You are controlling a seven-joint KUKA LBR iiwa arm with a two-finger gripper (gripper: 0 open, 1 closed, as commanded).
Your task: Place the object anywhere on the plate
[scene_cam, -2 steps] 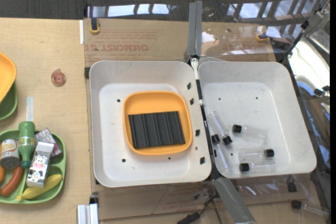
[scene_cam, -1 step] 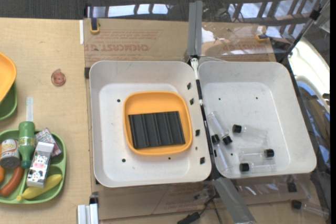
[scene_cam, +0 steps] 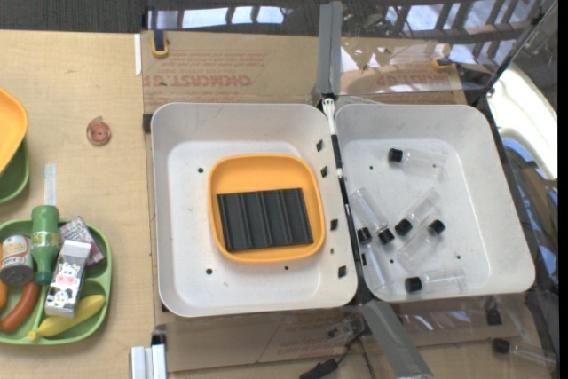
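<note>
An orange square plate (scene_cam: 266, 168) lies in the middle of the left white bin (scene_cam: 177, 217). A black ribbed rectangular block (scene_cam: 266, 219) rests flat on the plate and covers most of its inside. The right white bin (scene_cam: 484, 191) holds several clear vials with black caps (scene_cam: 417, 217), scattered over its left and middle floor.
A wooden table at the left carries a green tray of toy food (scene_cam: 53, 280), an orange bowl (scene_cam: 9, 133) at the edge and a small pink item (scene_cam: 98, 131). Cardboard (scene_cam: 231, 71) lies behind the bins, and a metal divider (scene_cam: 330, 49) stands between them at the back.
</note>
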